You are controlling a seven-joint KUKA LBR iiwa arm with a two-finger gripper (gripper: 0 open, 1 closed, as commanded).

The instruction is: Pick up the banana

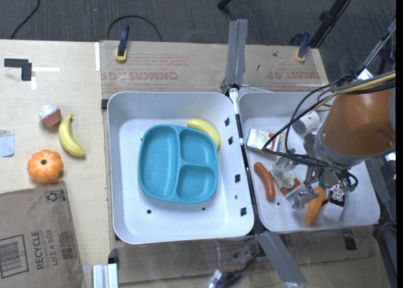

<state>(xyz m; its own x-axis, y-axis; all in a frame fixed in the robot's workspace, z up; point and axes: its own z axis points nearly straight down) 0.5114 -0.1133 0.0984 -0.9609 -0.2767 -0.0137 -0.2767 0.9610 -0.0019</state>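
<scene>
While curved smooth yellow banana point(206, 131) touches glossy blue divided plate point(179, 164), fingers point(306, 197) state: cannot tell

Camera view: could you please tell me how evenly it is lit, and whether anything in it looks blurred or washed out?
In the camera view the light is soft and even, shadows faint; the white left bin glares slightly yet keeps its edges; the blue tray and banana at its rim are fairly sharp; the arm's orange band looms large and soft, and the clutter under the gripper in the right bin is hard to resolve.
</scene>
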